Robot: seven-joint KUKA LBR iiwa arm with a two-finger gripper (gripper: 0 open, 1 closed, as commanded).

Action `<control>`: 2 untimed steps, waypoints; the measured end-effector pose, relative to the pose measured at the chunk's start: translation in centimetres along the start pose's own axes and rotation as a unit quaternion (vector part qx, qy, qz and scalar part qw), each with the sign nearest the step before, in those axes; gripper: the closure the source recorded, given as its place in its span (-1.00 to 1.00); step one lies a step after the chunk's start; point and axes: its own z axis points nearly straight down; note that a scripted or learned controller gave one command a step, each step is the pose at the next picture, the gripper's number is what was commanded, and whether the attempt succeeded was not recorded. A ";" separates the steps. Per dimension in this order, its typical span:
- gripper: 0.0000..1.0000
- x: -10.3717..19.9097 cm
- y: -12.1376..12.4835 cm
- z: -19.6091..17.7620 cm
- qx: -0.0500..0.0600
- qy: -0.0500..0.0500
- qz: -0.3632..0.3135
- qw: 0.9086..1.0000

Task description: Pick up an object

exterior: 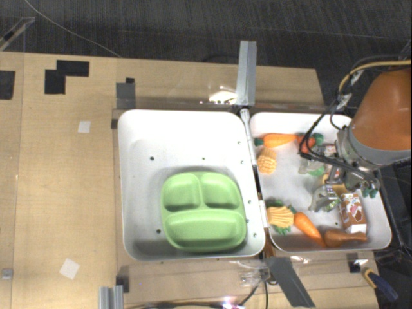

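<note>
The right bin (283,188) holds several toy foods. An orange carrot (278,140) lies at its far left, with a yellow corn cob (266,163) just below it. Near the front edge lie a yellow-and-green piece (279,214), a second carrot (308,228) and a brown sausage (345,239). A brown-and-white carton (353,212) stands at the right. My gripper (324,195) hangs low over the middle of this bin, left of the carton and above the second carrot. The wrist and cables hide what lies directly beneath it.
The left bin (141,147) holds a green divided plate (202,211) toward its front right. A metal post (246,76) rises behind the wall between the bins. The arm's orange band (386,108) overhangs the right bin's far right corner.
</note>
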 end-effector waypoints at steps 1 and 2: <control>-1.00 1.1 0.0 10.7 0.000 -0.001 -0.067 0.998; -1.00 -0.4 0.2 11.1 0.004 -0.007 -0.313 0.950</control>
